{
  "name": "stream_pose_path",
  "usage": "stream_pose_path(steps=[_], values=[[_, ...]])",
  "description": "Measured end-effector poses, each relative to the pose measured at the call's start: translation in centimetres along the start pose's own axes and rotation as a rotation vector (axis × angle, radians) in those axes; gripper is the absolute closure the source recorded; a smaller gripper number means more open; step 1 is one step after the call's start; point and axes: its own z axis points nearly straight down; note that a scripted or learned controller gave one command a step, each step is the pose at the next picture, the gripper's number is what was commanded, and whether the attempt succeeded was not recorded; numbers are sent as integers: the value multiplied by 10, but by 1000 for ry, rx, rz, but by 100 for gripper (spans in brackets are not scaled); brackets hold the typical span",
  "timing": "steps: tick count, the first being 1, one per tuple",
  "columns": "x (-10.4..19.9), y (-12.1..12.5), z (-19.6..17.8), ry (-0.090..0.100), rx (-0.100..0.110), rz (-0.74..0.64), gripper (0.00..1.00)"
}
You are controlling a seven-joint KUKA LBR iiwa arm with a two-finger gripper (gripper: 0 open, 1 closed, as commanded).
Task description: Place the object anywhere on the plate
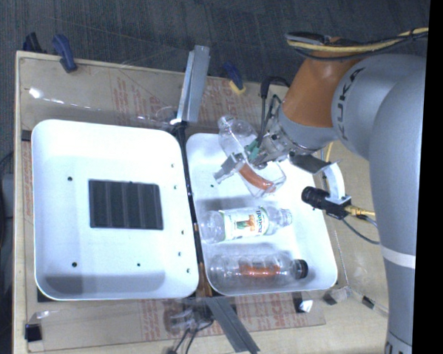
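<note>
The gripper point(241, 165) hangs low over the right bin point(200, 153), probably seeking a clear cup point(262, 178); jaw state can't be told.

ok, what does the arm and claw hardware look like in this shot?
Arm: bulky rounded grey casing with an orange band above the wrist and dark KUKA lettering. A yellow-and-black cable loops over its top. Claw: small metallic assembly, with a black cylindrical fitting on a white bracket beside it.
</note>
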Motion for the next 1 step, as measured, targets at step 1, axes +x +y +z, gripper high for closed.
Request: stream_pose_path(steps=[1], values=[[-31,-9,-20,0,1,170,100]])
